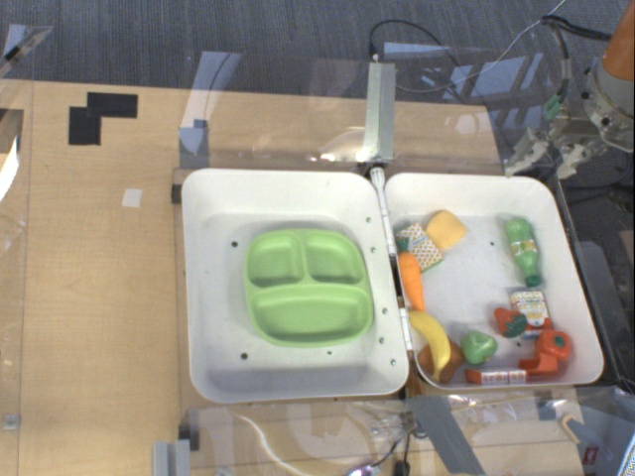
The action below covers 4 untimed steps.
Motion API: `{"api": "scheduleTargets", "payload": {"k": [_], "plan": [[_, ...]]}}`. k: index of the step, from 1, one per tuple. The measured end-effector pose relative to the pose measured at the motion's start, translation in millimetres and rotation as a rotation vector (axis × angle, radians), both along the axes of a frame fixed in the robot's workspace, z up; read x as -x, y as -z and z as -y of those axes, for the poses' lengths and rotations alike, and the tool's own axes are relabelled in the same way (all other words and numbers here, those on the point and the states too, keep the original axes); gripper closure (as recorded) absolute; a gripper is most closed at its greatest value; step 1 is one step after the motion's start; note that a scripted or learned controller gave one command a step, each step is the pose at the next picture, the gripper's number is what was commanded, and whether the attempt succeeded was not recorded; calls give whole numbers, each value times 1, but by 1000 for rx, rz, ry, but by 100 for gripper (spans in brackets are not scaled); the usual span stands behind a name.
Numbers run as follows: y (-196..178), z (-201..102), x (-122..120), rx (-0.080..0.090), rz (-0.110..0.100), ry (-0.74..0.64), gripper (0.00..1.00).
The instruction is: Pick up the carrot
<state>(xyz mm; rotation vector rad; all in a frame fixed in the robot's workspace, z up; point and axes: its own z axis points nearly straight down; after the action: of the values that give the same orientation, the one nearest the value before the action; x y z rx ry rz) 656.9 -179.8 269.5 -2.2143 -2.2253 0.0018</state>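
Observation:
The carrot [411, 283] is orange with a green top. It lies lengthwise against the left wall of the right bin [566, 228], just above a banana [433, 336]. My gripper [549, 153] hangs beyond the right bin's far right corner, well away from the carrot. Its fingers look spread and hold nothing. The arm's orange band [620, 58] sits above it at the picture's right edge.
The right bin also holds a yellow block [445, 229], a checkered packet [426, 252], a green bottle [522, 249], a green pepper [478, 346], a small labelled jar [529, 305] and orange-red toys [544, 351]. A green divided plate [309, 288] rests in the left bin [213, 216].

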Motion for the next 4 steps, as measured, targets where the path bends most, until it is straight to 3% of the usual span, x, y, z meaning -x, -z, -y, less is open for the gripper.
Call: {"api": "scheduleTargets", "payload": {"k": [1, 2, 3, 4], "plan": [[122, -44, 29, -1, 1, -197, 0], [168, -78, -6, 9, 26, -234, 0], [171, -85, 18, 10, 39, -403, 0], [172, -82, 51, 13, 38, -622, 0]]}}
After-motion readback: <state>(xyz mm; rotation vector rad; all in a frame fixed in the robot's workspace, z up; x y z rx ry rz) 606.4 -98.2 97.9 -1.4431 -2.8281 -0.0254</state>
